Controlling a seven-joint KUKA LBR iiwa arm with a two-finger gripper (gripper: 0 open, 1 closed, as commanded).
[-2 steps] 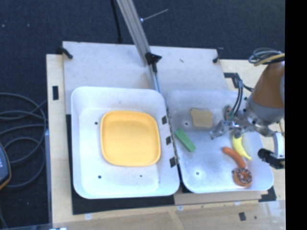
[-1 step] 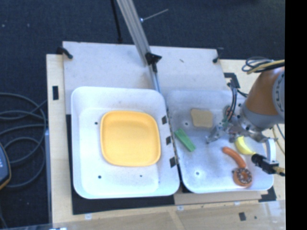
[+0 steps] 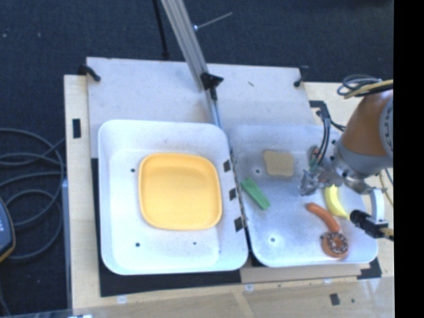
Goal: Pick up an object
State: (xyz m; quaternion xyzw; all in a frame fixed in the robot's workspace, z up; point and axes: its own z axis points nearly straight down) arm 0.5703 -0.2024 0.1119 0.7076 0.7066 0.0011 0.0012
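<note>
Item: bench with two shallow white bins side by side. Left bin (image 3: 119, 197), centre-left of the frame, holds one square yellow plate (image 3: 179, 191), lying flat. Right bin (image 3: 278, 247), centre-right, holds the candidate objects: a tan bread slice (image 3: 279, 163) toward its upper middle; a green block (image 3: 255, 194) at a slant near the divider between the bins; a banana (image 3: 334, 201) at the right; an orange sausage-shaped piece (image 3: 323, 216) just below and left of the banana; a brown ring doughnut (image 3: 334, 244) at the lower right corner. Arm (image 3: 368, 131): enters from the right edge of the frame, orange band uppermost. Gripper (image 3: 309, 182): low over the right bin, between the bread slice and the banana, just beside the banana's upper end; whether the jaws are apart or closed cannot be told, and nothing is seen held. Handling note, as judgement: the step in hand looks like the approach to a pick. The banana and sausage piece lie close together, so a descent centred on one item, across its narrow width, should avoid nudging the neighbour; the bread slice sits more apart but lies flat. Markings: no brand, label or legible writing on any item, bin or bench.
</note>
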